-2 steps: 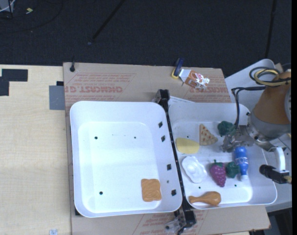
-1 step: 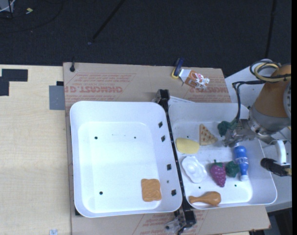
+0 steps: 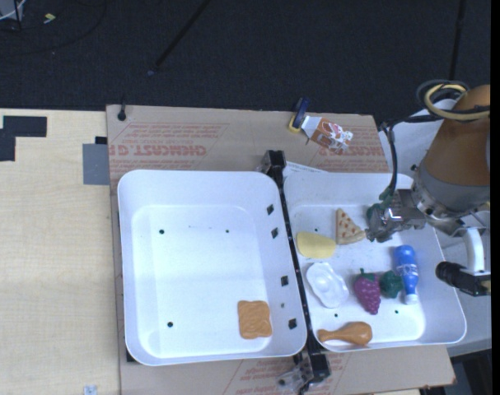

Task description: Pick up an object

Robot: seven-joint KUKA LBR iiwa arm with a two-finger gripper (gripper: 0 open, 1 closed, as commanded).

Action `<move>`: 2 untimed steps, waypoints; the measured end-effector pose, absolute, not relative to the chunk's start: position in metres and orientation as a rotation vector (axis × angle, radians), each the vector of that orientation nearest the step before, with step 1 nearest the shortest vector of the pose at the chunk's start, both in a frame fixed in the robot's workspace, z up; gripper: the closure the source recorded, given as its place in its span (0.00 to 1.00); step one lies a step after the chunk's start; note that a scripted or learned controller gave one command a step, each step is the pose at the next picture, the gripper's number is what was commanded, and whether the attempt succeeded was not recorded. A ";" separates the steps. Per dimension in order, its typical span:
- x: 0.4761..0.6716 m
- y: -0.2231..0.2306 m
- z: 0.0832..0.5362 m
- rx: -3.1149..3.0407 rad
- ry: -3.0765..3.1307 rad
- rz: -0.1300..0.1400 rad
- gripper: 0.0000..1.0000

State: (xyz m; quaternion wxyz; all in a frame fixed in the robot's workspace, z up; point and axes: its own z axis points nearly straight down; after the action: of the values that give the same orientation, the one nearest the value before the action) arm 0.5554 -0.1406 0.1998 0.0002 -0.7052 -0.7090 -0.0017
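My gripper hangs low over the right bin, just right of a pizza slice. Nothing shows between its fingers. Below it lie a blue bottle, a green piece and purple grapes. A yellow wedge and a white lump sit toward the bin's left wall. A chicken drumstick rests near the front rim. In the left bin an orange toast piece lies at the front right corner.
A small red and white packet and a blue and yellow item lie on the cardboard behind the bins. A black clamp joins the bins at the back. The arm's orange band rises at the right.
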 end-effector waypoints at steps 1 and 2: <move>0.533 -0.145 0.149 -2.217 -2.215 0.007 1.00; 0.472 -0.200 0.113 -2.222 -2.210 0.008 1.00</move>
State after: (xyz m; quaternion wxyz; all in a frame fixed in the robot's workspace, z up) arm 0.4716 -0.1997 0.1129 0.0037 -0.7091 -0.7051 0.0025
